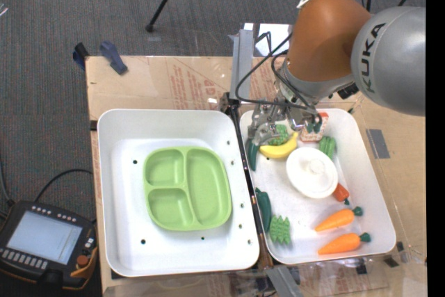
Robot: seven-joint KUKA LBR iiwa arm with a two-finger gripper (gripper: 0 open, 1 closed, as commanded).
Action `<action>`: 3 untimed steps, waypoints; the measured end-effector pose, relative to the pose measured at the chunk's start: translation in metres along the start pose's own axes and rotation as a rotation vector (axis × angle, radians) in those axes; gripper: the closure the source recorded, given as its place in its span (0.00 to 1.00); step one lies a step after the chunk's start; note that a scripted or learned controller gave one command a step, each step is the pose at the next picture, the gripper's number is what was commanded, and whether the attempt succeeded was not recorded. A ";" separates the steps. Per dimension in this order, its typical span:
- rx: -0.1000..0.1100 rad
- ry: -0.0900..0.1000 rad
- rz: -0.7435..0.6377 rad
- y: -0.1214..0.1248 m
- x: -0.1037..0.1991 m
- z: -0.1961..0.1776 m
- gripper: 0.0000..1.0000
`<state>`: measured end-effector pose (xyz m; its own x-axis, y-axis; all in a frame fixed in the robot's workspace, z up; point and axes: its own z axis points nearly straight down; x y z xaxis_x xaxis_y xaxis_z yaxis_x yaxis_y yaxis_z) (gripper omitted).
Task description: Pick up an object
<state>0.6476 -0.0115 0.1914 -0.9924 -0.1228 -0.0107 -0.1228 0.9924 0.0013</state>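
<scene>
Now hand (281, 123) over right bin (372, 184), just above banana (278, 148).

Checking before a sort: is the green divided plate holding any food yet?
Empty. The green divided plate lies flat in the left bin, all three compartments bare.

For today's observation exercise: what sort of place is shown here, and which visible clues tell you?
Probably a robotics lab: a KUKA arm over two white bins, toy food such as carrots, and a control pendant on the carpet.
</scene>
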 end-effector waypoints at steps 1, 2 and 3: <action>-0.004 0.014 -0.307 -0.044 0.052 0.006 1.00; -0.005 0.008 -0.580 -0.080 0.029 -0.073 1.00; -0.006 0.009 -0.591 -0.101 0.032 0.094 1.00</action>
<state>0.6294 -0.1157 0.0969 -0.7555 -0.6552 -0.0025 -0.6552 0.7555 0.0033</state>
